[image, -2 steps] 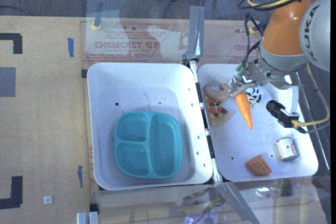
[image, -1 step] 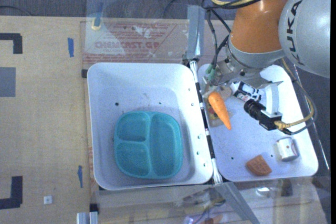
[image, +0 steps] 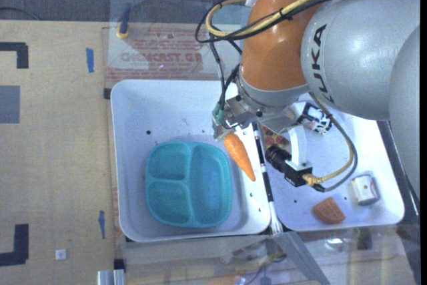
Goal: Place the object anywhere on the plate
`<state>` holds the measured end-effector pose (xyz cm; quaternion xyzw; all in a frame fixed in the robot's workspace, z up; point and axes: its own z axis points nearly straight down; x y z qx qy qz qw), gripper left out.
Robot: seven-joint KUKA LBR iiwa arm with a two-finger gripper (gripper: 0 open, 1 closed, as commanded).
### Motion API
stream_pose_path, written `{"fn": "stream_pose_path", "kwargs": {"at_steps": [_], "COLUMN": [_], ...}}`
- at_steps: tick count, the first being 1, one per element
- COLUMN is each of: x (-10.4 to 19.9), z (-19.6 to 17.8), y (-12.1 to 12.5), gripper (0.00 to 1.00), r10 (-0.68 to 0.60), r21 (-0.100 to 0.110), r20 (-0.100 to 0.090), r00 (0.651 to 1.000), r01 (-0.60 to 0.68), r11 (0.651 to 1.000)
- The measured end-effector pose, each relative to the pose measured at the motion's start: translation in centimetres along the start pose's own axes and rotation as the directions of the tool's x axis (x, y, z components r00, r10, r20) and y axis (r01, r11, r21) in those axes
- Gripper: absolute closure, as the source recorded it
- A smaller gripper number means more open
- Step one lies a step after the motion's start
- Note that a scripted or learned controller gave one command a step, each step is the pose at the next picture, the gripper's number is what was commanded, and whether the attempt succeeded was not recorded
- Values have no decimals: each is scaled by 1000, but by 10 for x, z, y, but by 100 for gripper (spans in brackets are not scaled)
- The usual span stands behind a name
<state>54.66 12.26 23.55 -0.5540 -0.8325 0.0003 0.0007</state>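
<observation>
One grey arm [image: 360, 43] with orange band, entering from right of frame, bent down over the seam between the bins to bring its load toward the plate. One tan bench [image: 53, 143], left half of frame, marked with black corner pieces and blue tape strips; grey carpet along the upper edge; clear sheet with red lettering [image: 157, 55] at upper centre. Two shallow white bins, left bin [image: 127, 100] and right bin [image: 390, 207], set side by side at centre and lower right. One teal plate [image: 190, 183], divided into compartments, flat in lower left bin, nothing on it, so task judged unfinished. One gripper [image: 225, 129], centre of frame, above the left bin's right edge; whether open or closed cannot be told, tip hidden under wrist. One carrot [image: 240, 155], thick end just under gripper, tip slanting lower right, just beside the plate's right rim, not on it; held or merely lying there, not decidable. One brown ridged piece [image: 328, 211] and one small white block [image: 364, 189], lower right bin, well apart from carrot.
</observation>
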Motion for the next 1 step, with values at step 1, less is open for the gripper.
{"fn": "stream_pose_path", "kwargs": {"at_steps": [1], "x": [0], "z": [0], "y": [0], "gripper": [0], "r10": [1], "r21": [0], "r20": [0], "r00": [1000], "r01": [-1], "r11": [1000]}}
